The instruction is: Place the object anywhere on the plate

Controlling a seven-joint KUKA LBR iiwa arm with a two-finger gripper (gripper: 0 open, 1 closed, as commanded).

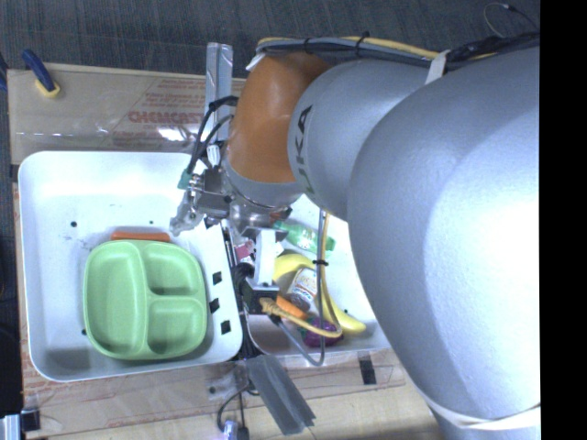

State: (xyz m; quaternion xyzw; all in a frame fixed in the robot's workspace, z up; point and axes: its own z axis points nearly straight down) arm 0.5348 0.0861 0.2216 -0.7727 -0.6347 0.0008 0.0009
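Left bin [37,246] at lower left holds a green divided plate [145,302]. Right bin [275,339], largely hidden by the arm [404,200], holds a banana [292,266], a small bottle [305,287] and blurred items. Gripper [240,236] at centre; its state cannot be told.

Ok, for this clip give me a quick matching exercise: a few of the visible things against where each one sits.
Things:
1. green divided plate
2. banana
3. blue-and-yellow clamp
4. orange band

Places:
A. far left corner of the bench
B. on the arm, above the wrist
C. in the left bin
D. in the right bin, partly under the arm

Pairs: 1-C, 2-D, 3-A, 4-B
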